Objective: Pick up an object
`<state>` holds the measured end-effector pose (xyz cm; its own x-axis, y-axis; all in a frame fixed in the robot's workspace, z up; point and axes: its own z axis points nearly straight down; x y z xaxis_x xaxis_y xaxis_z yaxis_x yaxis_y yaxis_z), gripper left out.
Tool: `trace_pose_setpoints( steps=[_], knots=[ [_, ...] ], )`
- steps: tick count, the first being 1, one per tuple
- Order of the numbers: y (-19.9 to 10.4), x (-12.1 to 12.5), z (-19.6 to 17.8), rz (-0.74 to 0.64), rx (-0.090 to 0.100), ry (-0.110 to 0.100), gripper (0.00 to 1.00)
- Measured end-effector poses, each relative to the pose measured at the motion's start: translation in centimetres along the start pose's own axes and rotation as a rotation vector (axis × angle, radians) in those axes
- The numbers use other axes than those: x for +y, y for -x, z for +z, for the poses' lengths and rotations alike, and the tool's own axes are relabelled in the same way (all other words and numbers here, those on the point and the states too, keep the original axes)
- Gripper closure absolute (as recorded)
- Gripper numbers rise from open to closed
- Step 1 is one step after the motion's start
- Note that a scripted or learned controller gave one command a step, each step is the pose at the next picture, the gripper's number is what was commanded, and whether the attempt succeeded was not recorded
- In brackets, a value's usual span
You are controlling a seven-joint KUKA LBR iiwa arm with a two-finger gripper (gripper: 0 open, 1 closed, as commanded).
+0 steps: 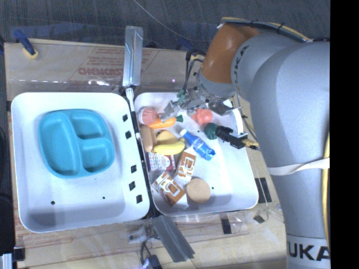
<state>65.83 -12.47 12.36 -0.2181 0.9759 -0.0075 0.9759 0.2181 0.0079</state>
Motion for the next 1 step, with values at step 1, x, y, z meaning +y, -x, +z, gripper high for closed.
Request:
trace_pose_setpoints(
  steps=[1],
  knots=[
    [-1.94, -0.34, 2.5, -0.345, -0.006, 0.002, 0.0]
  ],
)
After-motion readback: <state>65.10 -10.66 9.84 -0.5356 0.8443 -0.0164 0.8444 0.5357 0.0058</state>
